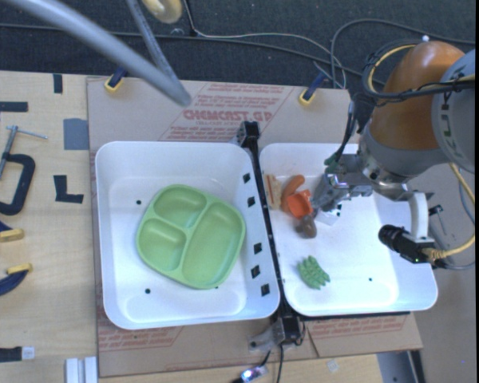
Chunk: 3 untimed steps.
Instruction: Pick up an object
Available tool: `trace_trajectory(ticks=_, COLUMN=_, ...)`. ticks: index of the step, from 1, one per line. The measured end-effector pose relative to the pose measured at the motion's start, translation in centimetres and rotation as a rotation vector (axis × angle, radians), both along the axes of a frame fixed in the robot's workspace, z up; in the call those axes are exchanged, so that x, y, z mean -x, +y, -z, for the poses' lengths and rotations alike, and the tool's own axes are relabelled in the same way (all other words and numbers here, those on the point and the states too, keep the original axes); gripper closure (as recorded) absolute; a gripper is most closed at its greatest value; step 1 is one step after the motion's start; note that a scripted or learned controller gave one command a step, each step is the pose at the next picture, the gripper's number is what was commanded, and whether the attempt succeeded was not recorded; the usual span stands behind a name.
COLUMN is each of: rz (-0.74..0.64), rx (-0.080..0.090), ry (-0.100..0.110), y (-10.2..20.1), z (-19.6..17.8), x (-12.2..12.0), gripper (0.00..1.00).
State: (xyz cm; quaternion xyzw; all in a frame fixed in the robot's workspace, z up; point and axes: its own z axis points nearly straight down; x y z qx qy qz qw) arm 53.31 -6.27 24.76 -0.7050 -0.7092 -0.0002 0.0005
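My gripper (pixel 326 200) hangs low over the right bin (pixel 383 290), near its left side. Just left of it lies an orange toy (pixel 297 203), and a second orange-brown piece (pixel 291 185) rests a little farther back. A small brown object (pixel 306 228) sits directly below the gripper in the view, close to its tip. A green leafy toy (pixel 312 272) lies apart toward the bin's front. The orange toy is beside the fingers, and I cannot tell whether it touches them.
The left bin (pixel 116 238) holds a green divided plate (pixel 191 235). A black divider (pixel 258 214) runs between the bins. Cables loop behind the arm at the back right. A black clamp (pixel 14 183) lies on the bench at far left.
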Motion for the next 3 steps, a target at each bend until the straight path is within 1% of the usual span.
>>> trace_trajectory(ticks=1, rz=-0.001, rx=0.000, ry=0.002, y=6.0, z=1.1, x=-1.1, gripper=1.00)
trace_trajectory(ticks=2, rz=-0.002, rx=-0.001, ry=0.000, y=11.7, z=0.6, x=-2.6, gripper=1.00)
trace_trajectory(ticks=3, rz=0.000, rx=0.001, ry=0.001, y=16.4, z=2.1, x=-4.7, gripper=1.00)
